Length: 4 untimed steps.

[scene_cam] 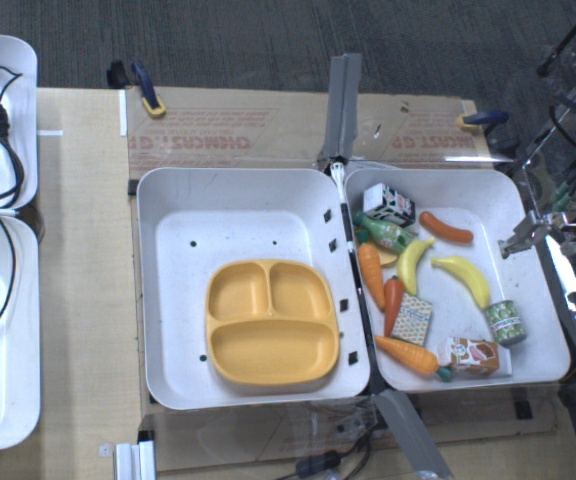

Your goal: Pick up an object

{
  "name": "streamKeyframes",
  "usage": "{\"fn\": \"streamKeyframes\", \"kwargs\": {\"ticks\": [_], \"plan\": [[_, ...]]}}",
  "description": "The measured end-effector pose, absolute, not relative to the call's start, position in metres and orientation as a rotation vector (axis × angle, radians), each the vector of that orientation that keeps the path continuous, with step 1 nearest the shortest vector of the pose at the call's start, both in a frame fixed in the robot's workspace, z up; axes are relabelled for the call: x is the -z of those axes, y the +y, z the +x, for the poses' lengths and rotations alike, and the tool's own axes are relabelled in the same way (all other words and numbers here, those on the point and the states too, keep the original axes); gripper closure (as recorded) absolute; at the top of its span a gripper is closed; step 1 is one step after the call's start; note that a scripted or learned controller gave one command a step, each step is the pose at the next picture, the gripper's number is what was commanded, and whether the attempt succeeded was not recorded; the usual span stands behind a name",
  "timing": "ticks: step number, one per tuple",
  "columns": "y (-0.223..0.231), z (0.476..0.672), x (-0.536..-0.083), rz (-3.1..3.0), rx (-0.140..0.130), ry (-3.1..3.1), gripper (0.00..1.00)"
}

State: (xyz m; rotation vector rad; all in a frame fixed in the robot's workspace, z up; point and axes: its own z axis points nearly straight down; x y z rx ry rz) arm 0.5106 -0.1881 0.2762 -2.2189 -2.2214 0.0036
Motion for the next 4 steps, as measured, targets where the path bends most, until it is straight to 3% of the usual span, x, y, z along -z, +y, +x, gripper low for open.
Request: {"fn": "streamKeyframes", "kwargs": {"ticks": [1,2,3,4], "plan": [[-0.190,0.546,-0.146,-2.129,-0.002,-2.307,0.00],[-0.172,0.542,-0.091,-2.027,-0.002,-2.398,0.00],[-0.173,0.542,-0.100,-2.032,-0.001,-2.395,1.00],[-0.126,0.522,-0.228,-1.993,-0.002,-2.429,1.00]]}}
